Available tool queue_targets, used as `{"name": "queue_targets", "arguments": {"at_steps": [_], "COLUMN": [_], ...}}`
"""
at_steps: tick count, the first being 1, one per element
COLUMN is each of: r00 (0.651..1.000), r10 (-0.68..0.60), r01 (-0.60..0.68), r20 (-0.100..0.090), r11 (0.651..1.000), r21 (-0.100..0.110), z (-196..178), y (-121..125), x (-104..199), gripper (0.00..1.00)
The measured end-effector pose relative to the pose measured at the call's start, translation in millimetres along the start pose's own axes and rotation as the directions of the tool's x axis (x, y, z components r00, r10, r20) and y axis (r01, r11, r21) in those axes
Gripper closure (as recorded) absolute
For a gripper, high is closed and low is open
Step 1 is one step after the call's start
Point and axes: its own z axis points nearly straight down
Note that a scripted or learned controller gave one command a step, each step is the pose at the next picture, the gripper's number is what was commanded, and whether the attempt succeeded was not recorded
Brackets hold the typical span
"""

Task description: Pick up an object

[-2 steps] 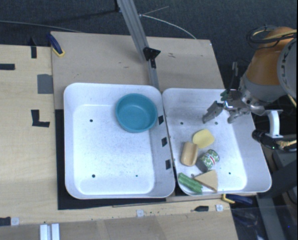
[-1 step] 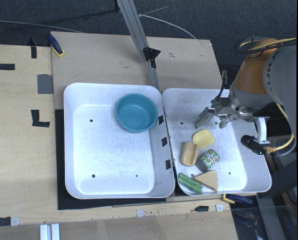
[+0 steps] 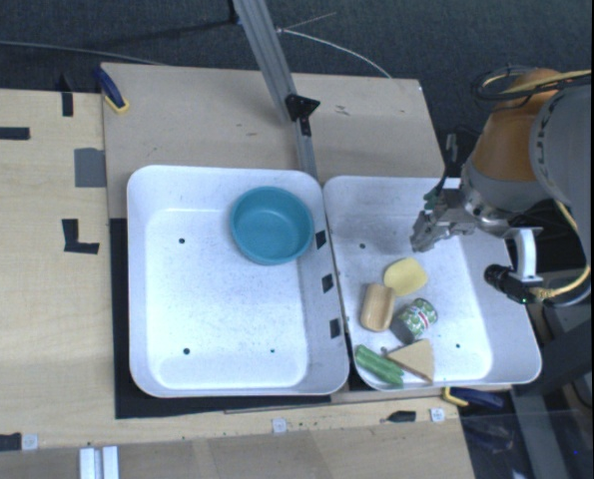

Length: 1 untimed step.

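Observation:
The gripper (image 3: 423, 238) hangs over the upper part of the right bin (image 3: 376, 208), its dark fingers pointing down and left with nothing seen between them. Just below it lies a yellow lump (image 3: 405, 274). Further down are a tan cylinder (image 3: 377, 307), a small green and silver can (image 3: 415, 318), a tan wedge (image 3: 414, 359) and a green stick (image 3: 377, 365) near the bin's front edge. A blue bowl (image 3: 271, 225) stands in the left bin (image 3: 177, 317) at its upper right.
A slanted metal pole (image 3: 272, 58) runs down to the rim between the two bins. The arm's orange band (image 3: 506, 143) and grey wrist sit at the right edge. A cable loops behind the bench.

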Motion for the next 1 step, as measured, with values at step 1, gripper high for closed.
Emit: {"name": "queue_targets", "arguments": {"at_steps": [1], "r00": [1.0], "r10": [0.002], "r01": [-0.002], "r20": [0.001], "r11": [1.0], "r21": [-0.008], "z": [-61.4], "y": [3.8], "x": [6.5], "gripper": [1.0]}}
